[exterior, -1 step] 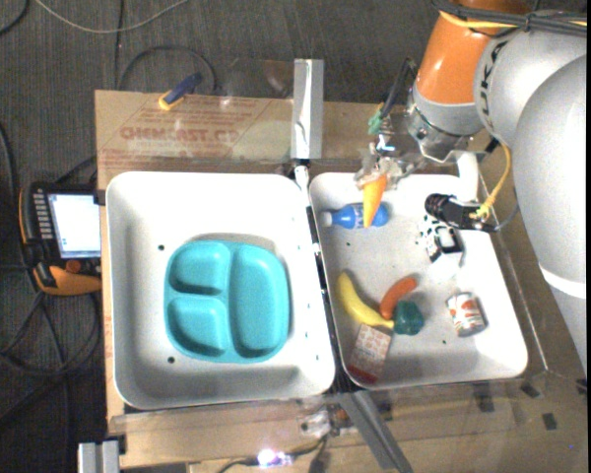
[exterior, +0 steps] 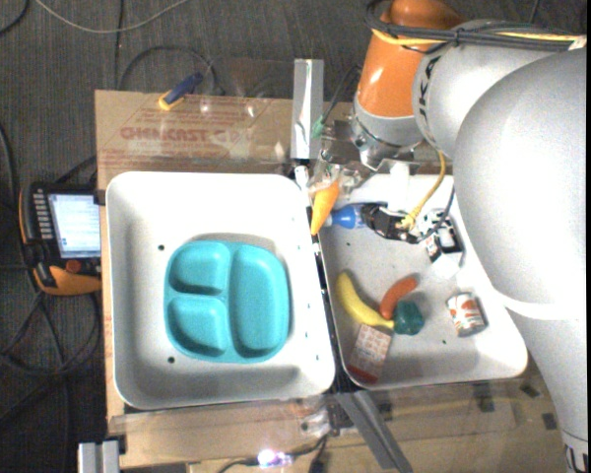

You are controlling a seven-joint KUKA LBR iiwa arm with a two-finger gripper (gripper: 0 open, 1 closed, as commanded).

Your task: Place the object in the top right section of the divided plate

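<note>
Carrot: we see the orange carrot [exterior: 324, 208] at the right bin's [exterior: 492, 363] top left corner.
Gripper [exterior: 327, 183]: we think it pinches the carrot.
Next: we lift high, then go slowly to the plate [exterior: 227, 299].

The right bin [exterior: 492, 358] is covered along its right side and upper part by the grey arm [exterior: 512, 146], which is itself cut off by the right edge. The gripper [exterior: 337, 177], above the right bin's upper left corner, is too small and cluttered for its state to be made out. The label on the small can [exterior: 465, 313] inside the right bin cannot be read.
</note>
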